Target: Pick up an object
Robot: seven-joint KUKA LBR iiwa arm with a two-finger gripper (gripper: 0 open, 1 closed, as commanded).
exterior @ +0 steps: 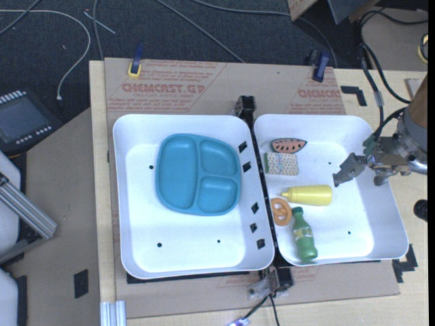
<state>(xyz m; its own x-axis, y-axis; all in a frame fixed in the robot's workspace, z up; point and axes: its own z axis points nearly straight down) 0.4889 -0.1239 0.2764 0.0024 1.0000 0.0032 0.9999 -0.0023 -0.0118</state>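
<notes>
Camera view: the claw (pixel 348 170) is hanging over the right bin (pixel 380 202), gripping nothing, and how far apart it is sitting cannot be told. The yellow bottle (pixel 309 195) is lying on its side just left of it, with the green bottle (pixel 304 234), pretzel (pixel 281 210), patterned square (pixel 281 163) and watermelon slice (pixel 288 145) sitting nearby. A blue divided plate (pixel 198 174) is sitting in the left bin (pixel 136 202).
</notes>
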